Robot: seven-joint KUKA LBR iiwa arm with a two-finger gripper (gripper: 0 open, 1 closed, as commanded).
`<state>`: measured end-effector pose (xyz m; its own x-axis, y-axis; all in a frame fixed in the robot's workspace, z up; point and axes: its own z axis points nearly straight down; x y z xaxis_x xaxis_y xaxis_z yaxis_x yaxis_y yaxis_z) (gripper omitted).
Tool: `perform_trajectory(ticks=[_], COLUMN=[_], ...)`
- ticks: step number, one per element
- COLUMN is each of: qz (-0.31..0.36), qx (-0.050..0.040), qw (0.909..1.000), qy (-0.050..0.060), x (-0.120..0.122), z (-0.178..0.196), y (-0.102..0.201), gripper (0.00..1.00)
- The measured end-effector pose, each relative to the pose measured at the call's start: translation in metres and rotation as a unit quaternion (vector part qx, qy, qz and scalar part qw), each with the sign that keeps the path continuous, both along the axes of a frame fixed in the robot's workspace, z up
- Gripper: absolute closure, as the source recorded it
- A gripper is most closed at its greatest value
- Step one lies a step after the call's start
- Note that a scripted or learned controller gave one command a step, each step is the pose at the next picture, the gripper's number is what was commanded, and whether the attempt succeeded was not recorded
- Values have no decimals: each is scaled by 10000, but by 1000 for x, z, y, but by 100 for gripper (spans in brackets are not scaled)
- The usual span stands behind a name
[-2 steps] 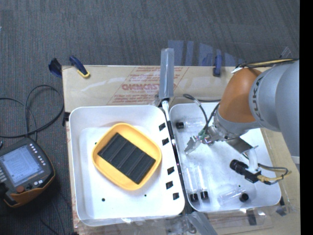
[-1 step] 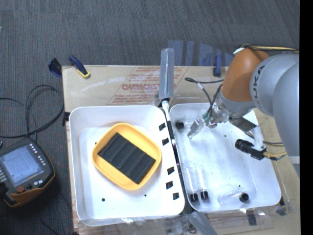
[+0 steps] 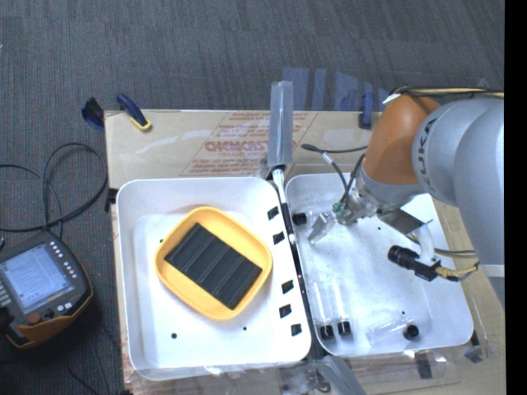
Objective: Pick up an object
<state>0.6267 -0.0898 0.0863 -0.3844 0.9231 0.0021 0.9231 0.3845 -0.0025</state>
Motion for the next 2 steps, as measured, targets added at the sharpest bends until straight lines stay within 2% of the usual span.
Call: perform_trajectory(ticks=[1,2], qz=[-287,-121], qx=[-6,1], qw=[9996,9999], qy=[-16,-11], x=[18,-25], z=[101,1], y=[18,-13], gripper=[0,0])
